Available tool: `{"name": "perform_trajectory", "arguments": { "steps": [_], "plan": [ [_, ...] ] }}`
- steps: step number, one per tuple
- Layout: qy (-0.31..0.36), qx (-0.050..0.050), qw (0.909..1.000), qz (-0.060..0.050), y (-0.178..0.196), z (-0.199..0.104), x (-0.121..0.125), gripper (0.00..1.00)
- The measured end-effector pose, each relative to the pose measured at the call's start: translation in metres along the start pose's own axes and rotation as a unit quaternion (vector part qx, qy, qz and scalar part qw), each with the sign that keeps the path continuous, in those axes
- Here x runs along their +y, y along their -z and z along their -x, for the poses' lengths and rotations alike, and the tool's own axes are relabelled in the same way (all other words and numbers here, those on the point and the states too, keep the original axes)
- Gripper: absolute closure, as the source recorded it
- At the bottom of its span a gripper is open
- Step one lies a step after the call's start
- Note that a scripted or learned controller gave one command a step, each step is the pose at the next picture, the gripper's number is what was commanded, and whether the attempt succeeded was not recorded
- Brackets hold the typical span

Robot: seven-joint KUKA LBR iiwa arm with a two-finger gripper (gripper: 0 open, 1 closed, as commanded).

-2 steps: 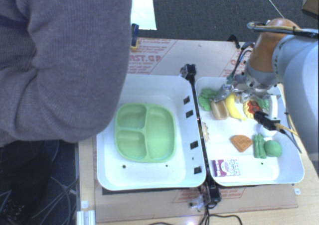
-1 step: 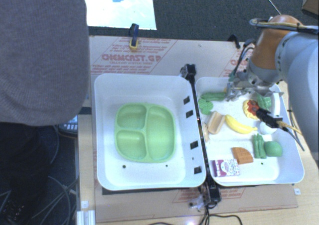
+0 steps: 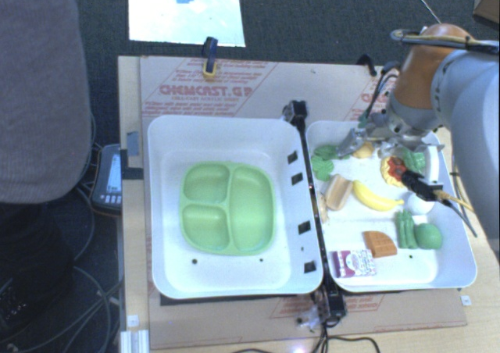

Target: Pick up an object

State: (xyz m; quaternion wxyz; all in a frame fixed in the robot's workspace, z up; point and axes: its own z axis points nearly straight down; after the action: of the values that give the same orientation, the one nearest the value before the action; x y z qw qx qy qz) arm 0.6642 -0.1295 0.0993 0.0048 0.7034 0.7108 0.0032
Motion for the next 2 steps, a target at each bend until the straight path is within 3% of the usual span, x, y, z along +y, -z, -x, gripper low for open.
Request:
{"name": "perform_trajectory", "arguments": {
  "steps": [1, 2],
  "plan": [
    [-0.009, 0.001, 0.9999, -0.01, -0.015, 0.049, -0.115, 0.0],
    [-0.004, 0.001, 1.0, -0.003, -0.003, 0.044, -0.108, 1.0]
  ]
}}
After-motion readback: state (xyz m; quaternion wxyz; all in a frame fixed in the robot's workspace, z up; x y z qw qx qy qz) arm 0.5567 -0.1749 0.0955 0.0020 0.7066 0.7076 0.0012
